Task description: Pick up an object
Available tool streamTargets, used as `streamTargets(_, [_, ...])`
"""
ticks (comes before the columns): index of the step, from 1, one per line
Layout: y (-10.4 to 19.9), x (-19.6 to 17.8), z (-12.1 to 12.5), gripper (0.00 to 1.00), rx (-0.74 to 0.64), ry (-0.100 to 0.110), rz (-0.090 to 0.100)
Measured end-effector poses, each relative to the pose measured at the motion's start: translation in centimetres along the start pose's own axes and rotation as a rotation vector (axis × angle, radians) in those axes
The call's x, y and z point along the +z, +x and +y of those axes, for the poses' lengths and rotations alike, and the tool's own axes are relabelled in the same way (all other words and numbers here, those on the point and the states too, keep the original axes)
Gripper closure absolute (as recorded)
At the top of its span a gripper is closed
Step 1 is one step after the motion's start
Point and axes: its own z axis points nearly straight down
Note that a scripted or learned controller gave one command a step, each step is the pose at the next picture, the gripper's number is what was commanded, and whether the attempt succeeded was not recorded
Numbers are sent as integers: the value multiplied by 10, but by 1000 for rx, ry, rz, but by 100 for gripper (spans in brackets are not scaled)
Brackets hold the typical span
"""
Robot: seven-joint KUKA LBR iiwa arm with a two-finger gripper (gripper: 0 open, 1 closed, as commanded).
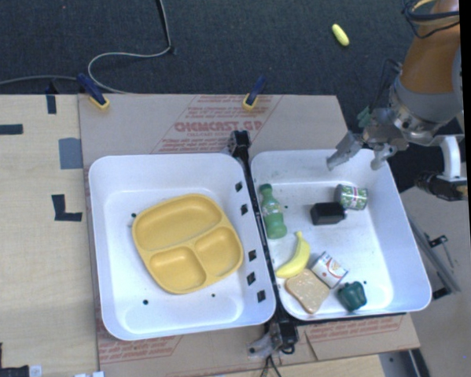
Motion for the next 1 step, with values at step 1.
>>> streamTargets(1, [-10, 110, 30, 0, 0, 2, 0])
